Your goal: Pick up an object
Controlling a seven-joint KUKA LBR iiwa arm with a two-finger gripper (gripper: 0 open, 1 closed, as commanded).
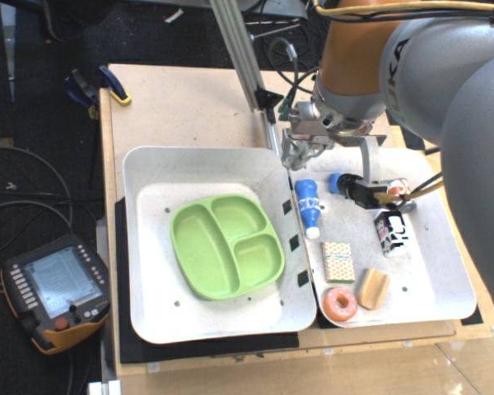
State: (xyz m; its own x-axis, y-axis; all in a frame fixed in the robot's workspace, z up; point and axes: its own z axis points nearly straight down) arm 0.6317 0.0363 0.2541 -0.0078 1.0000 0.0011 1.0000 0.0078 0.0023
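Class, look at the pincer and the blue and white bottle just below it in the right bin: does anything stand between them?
Nothing visible does. The pincer hangs just above the bottle's upper end, with bare bin floor around it.

A tan bench (181, 109) stands on a dark floor (33, 163) strewn with black cables. At 8 o'clock lies 1 handheld control pendant (56, 290); at 12 o'clock an aluminium rail (235, 44) slants upward.

You look down from one fixed camera above the worktop (189, 97), tilted at a slant. Both white bins (140, 179) sit mid-frame at moderate range, and the arm (428, 64) enters from the upper right.
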